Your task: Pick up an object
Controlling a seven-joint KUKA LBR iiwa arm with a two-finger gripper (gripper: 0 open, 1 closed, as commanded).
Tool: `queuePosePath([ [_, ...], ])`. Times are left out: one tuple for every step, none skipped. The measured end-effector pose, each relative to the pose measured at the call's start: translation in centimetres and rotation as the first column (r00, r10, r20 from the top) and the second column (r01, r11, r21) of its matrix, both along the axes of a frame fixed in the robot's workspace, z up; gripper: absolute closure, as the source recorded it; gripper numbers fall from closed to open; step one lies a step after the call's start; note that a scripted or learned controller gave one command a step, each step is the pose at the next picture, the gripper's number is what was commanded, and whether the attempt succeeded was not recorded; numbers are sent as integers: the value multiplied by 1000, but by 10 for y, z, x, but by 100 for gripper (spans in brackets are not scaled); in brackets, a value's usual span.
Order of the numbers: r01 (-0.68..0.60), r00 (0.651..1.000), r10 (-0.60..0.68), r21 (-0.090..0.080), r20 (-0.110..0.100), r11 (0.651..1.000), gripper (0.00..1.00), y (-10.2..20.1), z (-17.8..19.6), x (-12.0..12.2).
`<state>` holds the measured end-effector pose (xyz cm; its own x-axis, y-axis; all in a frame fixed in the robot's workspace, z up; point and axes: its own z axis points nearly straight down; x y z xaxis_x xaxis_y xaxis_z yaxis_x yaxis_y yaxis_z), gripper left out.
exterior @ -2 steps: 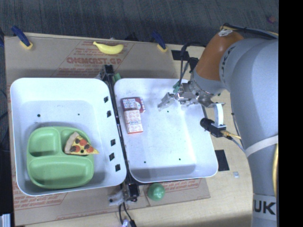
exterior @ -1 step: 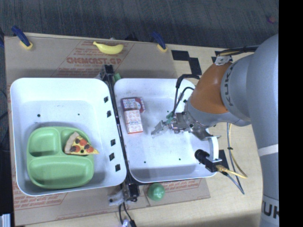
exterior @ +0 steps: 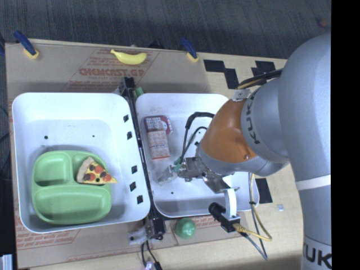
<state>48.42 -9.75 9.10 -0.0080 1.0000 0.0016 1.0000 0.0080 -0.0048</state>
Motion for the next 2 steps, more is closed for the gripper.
queuePosePath([
  [3, 1000, -3, -1, 4, 1000, 0, -30, 1, 82],
  [1, 1000, -1, 0, 2, 1000, 100, -30, 11, 82],
])
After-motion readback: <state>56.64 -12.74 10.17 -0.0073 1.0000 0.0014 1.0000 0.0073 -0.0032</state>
